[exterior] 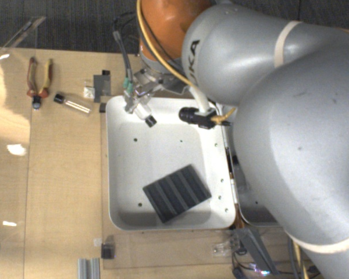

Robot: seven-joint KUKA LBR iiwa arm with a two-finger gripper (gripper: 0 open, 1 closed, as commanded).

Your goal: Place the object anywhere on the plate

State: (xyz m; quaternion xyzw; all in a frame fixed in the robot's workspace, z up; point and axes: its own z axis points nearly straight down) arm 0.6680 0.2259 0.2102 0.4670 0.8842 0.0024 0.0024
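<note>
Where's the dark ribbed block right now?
In the camera view, the dark ribbed block lies flat in the white bin, toward its near right corner, well below the gripper at the bin's far edge.

Matt ribbed black block [177,193], glossy white bin [125,173]

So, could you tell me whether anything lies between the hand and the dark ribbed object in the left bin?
Nothing visible does. The hand is at the bin's top edge, and bare white floor separates it from the dark ribbed object lower in the bin.
</note>
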